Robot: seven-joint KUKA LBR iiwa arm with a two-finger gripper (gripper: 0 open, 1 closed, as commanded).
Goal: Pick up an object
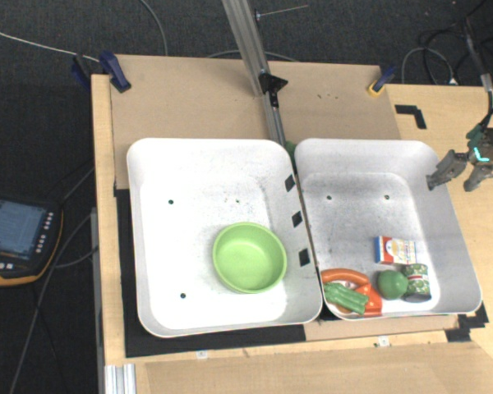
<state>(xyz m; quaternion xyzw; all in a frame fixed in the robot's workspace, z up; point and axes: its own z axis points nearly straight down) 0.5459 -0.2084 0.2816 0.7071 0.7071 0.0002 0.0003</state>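
Observation:
In the left bin (pixel 156 179) sits a light green bowl (pixel 249 258), upright, near the bin's front right. The right bin (pixel 353 158) holds a small cluster at its front: a red-and-white carton (pixel 394 249), a green ball (pixel 390 284), a dark green can (pixel 417 280) and an orange and green toy vegetable (pixel 347 293). My gripper (pixel 463 174) hangs at the far right, over the right bin's outer rim, well behind the cluster. Its two dark fingers are spread apart with nothing between them.
A slanted metal pole (pixel 248 39) rises from the back of the bench between the bins. Black clips (pixel 297 218) join the two bins. Blue clamps (pixel 113 71) mark the bench's back corners. A handheld pendant (pixel 16 236) lies on the floor at left.

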